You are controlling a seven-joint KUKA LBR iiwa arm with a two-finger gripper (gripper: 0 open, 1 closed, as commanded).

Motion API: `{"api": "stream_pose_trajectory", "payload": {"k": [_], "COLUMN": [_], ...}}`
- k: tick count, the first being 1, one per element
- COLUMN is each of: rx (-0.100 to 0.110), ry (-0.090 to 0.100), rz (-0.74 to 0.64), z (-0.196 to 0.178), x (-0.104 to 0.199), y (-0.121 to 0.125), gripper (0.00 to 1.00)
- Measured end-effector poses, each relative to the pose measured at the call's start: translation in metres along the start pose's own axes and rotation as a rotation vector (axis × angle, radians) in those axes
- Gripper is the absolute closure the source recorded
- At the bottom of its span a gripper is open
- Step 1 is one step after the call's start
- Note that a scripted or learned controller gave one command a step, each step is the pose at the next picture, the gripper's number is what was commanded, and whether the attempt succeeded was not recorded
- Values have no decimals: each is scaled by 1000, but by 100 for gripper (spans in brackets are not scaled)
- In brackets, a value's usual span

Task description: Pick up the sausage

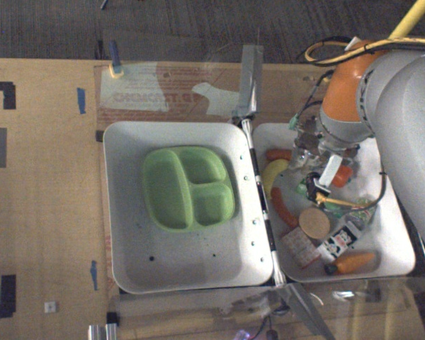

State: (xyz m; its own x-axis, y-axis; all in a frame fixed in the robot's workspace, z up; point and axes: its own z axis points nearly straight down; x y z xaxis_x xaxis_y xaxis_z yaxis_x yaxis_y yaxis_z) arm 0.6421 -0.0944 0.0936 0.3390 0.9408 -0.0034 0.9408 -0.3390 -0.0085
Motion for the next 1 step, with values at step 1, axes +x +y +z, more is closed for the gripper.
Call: {"api": "stream_pose_trajectory", "payload": {"k": [1], "rx": [-4], "ry": [2], "rz": [115], "z": [-14], "x": [-18], "y": [23], "gripper": [100]}}
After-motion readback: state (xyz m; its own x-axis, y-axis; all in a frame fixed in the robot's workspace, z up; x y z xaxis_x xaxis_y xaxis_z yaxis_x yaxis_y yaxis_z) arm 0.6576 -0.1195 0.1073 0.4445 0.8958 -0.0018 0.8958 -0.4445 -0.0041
